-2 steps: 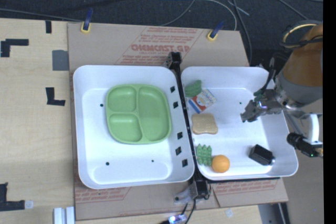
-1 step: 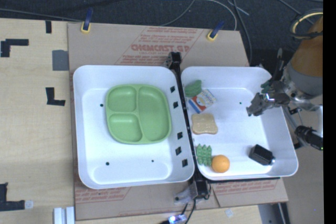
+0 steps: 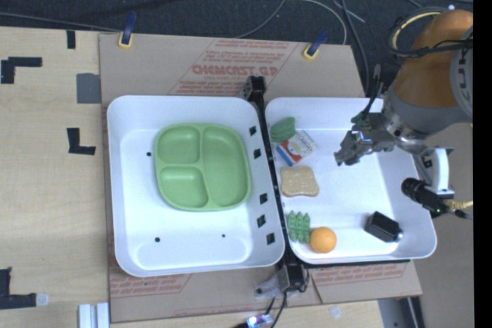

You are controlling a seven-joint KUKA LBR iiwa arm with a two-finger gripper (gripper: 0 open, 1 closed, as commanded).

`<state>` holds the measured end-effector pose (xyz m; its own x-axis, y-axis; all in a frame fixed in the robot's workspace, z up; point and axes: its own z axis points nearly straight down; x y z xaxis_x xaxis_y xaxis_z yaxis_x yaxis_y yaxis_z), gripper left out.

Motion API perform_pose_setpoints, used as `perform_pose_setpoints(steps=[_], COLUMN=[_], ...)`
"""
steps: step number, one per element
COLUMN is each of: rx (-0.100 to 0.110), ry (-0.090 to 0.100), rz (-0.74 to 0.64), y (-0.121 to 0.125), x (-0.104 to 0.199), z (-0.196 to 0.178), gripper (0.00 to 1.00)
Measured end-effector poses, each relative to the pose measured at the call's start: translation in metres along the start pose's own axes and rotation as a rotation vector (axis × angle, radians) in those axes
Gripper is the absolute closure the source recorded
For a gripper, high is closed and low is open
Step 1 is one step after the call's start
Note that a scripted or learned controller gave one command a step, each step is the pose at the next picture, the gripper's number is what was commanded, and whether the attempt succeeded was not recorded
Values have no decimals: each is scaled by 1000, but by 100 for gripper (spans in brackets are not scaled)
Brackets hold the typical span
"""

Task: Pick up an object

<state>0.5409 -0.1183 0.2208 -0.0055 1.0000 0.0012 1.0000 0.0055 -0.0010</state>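
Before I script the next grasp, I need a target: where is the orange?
The orange lies in the right bin, near its front edge, just right of the green leafy item and below the slice of bread.

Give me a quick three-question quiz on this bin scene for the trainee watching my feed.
1. True or false: the green divided plate lies in the right bin.
2. Multiple choice: which thing lies right beside the orange ball? A) the black block B) the green leafy toy C) the bread slice
3. Fill in: the claw hangs over the ____ bin.

Key
1. False: it lies in the left bin.
2. B
3. right
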Motion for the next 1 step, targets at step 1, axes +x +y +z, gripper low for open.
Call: perform_pose_setpoints(steps=[1], rx=[0], ry=[0], rz=[-1], y=[5], x=[60], z=[8], gripper=[100])
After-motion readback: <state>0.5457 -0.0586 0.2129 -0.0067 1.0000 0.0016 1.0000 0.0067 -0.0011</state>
